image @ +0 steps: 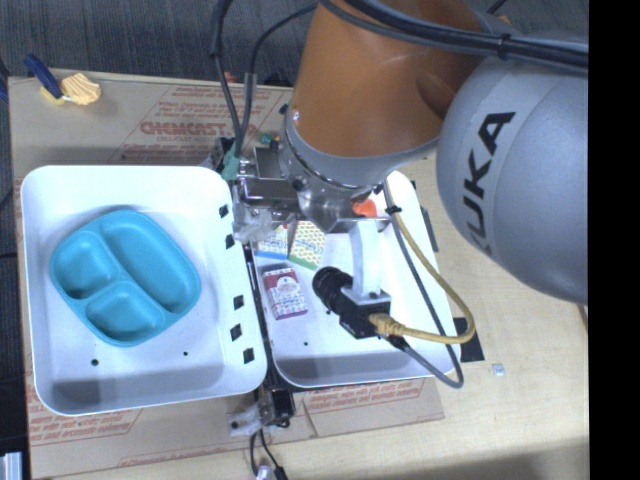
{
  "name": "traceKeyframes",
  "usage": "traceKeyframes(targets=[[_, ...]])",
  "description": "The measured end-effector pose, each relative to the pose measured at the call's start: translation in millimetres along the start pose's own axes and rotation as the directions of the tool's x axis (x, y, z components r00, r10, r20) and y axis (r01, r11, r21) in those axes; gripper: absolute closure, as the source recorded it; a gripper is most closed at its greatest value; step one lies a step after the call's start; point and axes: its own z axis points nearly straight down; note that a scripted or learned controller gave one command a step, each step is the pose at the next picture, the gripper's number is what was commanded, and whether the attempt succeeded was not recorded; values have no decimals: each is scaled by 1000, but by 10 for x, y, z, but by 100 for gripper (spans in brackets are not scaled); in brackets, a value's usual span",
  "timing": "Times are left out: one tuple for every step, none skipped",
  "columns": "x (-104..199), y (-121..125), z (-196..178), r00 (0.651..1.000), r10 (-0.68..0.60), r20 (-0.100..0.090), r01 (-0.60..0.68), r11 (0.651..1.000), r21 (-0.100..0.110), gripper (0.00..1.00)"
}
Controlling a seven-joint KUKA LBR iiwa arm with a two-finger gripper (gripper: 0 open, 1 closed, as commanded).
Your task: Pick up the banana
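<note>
Orange band and grey arm (420, 78) hang low over the right bin (340, 368), and I can't find the banana from up here.
My claw (270, 203) sits at the near-left part of that bin, close to the wall it shares with the left bin (40, 298), but my own wrist hides its tips, so I cannot tell if it is wide, narrow or holding anything. To do this step well I judge I should lift clear, let the camera see the bin floor, then come down along the banana's long axis. What I can make out: a small red packet (285, 293), a patterned card (307, 243), a scrap of orange (365, 208) that is too small to name. A blue tray (122, 276) lies in the left bin. Much of the right bin is buried under me.
</note>
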Motion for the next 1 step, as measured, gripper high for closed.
traceKeyframes(targets=[[-230, -1, 1207, 1000, -27, 1, 27, 1000, 4, 100]])
